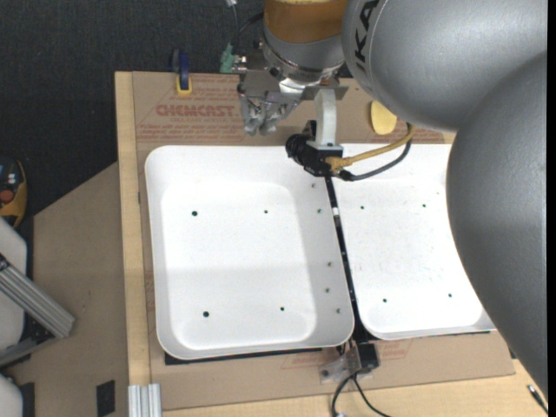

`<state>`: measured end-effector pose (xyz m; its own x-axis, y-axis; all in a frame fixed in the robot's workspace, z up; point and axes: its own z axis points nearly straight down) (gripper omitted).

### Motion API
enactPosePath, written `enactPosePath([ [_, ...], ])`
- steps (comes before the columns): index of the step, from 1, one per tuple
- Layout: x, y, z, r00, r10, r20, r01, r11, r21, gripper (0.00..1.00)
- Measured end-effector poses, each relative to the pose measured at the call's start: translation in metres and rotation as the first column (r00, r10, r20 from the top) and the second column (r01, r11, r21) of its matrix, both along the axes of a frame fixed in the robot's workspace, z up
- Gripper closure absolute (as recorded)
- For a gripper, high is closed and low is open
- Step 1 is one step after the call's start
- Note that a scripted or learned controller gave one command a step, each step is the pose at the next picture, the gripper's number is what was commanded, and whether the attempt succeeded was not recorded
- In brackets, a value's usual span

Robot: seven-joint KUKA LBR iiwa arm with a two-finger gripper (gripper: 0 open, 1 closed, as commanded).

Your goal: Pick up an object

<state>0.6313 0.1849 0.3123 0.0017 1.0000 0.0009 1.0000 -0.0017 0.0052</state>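
Observation:
My gripper (259,118) hangs below the orange band of the arm, over the brown board just behind the back rim of the left bin (165,233). I see nothing held in it. A pale yellow rounded object (382,116) lies at the back edge of the right bin (408,324), partly hidden by the arm. The grey arm covers the right bin's far right side.
A black fitting with a yellow cable (314,156) sits at the back where the two bins meet. A blue and yellow clamp (182,71) grips the board's back edge. A small green part (228,59) is behind the gripper. A metal rail (35,298) lies at the left.

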Motion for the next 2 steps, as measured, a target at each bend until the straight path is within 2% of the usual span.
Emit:
enactPosePath([
  [1, -0.035, 0.042, -0.075, 1.0, 0.006, -0.016, -0.006, 1.0, -0.002, 1.0],
  [2, -0.039, -0.009, -0.014, 1.0, -0.003, -0.001, 0.003, 1.0, -0.001, 1.0],
])
